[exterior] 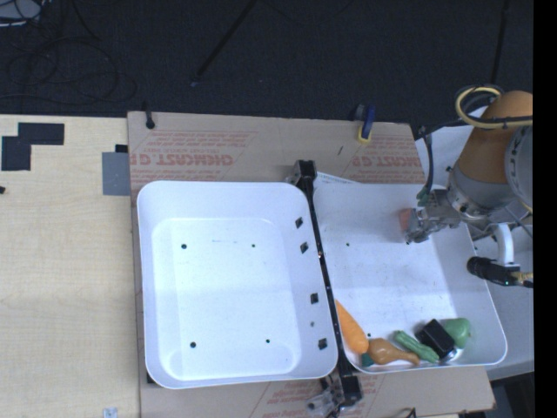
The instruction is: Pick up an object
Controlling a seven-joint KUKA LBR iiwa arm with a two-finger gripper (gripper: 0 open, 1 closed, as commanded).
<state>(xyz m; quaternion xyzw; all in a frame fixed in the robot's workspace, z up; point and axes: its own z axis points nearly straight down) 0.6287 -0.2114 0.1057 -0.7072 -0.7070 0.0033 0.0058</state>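
Down at the near edge of the right-hand bin, the toys sit in a huddle along the front wall: an orange carrot lying aslant by the divider, a tan piece next to it, a long green pod, a black block and a bright green lump touching or nearly touching one another. All of that is well below the gripper and off to its left and right alike, so none of it is within reach from where the arm sits.

Moving up the bin, bare white floor lies between that pile and the gripper. The gripper hangs low near the far right wall, and whether it is spread or closed cannot be told from this angle. Just beside it, on its left and slightly above, sits a small reddish object, close against the tool. That looks like the likeliest target, though nothing is visibly held.

The risks, as I judge them: the reddish piece sits close to the bin wall, so a close could nudge it away or pinch air. A descent slightly off could shove it along the floor.

Away to the gripper's left, the left-hand bin waits, and beyond both lies the cardboard sheet.
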